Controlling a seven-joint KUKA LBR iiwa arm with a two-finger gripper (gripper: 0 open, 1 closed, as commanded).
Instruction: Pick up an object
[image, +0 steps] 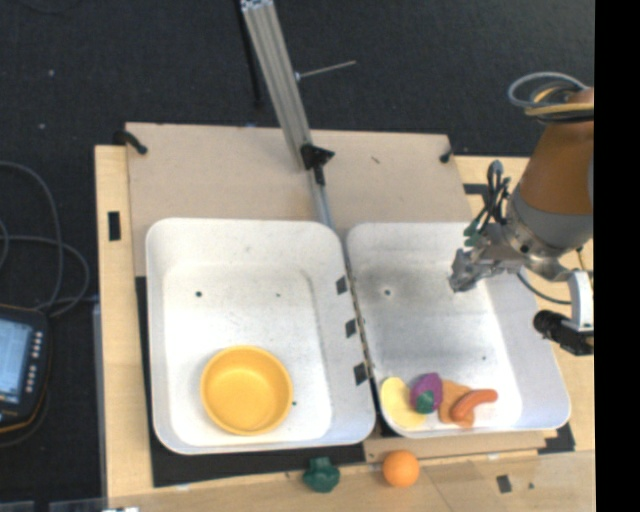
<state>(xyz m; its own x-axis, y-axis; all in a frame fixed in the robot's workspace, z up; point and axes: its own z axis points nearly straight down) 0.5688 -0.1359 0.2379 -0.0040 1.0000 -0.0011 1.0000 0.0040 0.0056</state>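
Nothing is picked yet: gripper (466, 272) hangs over the right bin (420, 300), its state unreadable, well apart from the toy foods (440, 396) at the front edge

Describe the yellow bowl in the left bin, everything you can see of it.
The round yellow bowl looks like smooth matte plastic, with a thick rim and a slightly darker, deeper inside. It stands upright, opening up, with nothing visible in it. It rests on the floor of the shallow white left bin, near the front edge, apart from the walls. Nothing else touches it.
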